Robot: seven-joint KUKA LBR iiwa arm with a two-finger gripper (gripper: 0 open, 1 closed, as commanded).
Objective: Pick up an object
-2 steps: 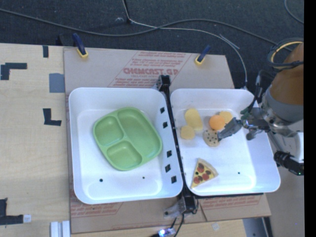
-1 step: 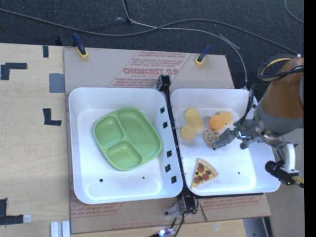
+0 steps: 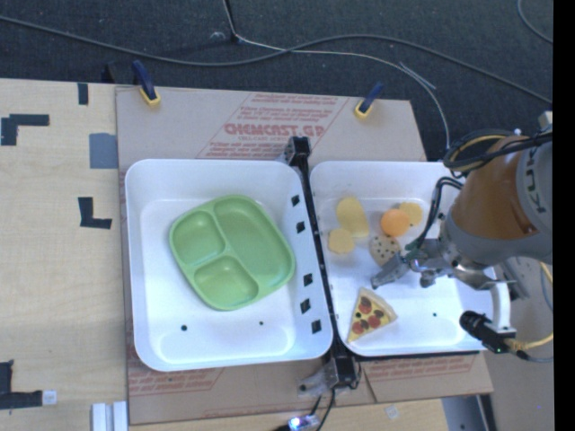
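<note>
The right bin [image 3: 422, 330] holds several toy foods. A pizza slice [image 3: 369, 314] lies near its front left. Two pale yellow pieces [image 3: 350, 212] [image 3: 341, 241] lie by the divider, and an orange ball [image 3: 394, 222] rests beside another yellow piece [image 3: 411, 212]. A brown perforated cracker [image 3: 384, 249] lies in the middle. My gripper [image 3: 395, 269] hangs low over the bin, just to the right of and below the cracker and above the pizza slice. The wrist hides its tips.
The left bin [image 3: 144, 268] carries a green divided plate [image 3: 232, 250]. A black divider [image 3: 310, 259] with clips runs between the bins. The arm's grey and orange body [image 3: 494, 214] covers the right bin's right side. Cables [image 3: 314, 52] lie on the dark floor behind.
</note>
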